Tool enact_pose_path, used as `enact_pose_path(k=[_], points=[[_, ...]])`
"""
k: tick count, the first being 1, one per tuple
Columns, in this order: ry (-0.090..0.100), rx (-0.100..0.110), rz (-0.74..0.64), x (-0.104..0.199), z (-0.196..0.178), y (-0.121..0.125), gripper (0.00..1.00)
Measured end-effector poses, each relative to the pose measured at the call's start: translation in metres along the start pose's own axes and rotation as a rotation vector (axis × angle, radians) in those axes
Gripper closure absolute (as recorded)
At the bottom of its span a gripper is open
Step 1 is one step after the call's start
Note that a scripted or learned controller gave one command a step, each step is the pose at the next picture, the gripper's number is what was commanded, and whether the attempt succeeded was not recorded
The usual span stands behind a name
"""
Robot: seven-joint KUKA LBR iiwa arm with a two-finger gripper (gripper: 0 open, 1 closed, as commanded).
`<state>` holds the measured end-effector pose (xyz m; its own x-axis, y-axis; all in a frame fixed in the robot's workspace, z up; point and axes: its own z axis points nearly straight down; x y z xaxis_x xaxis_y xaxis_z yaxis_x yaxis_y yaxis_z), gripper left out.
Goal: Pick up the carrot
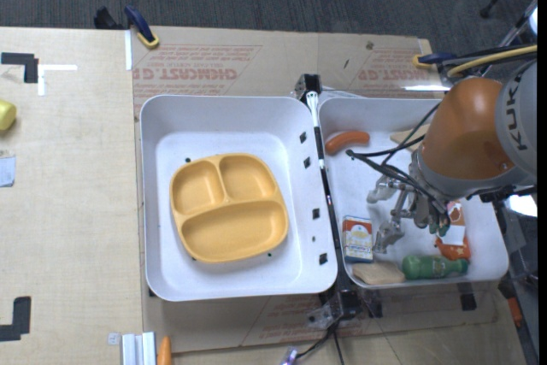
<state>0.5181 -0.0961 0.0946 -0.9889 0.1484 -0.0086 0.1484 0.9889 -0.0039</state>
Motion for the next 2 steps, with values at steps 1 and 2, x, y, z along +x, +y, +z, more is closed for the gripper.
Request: enact_pose_path(k=[1, 2], points=[[0.003, -0.004, 0.159, 0.005, -0.098, 0.111, 0.0], [0.007, -0.001, 0.349, 0.01, -0.097, 0.183, 0.0]])
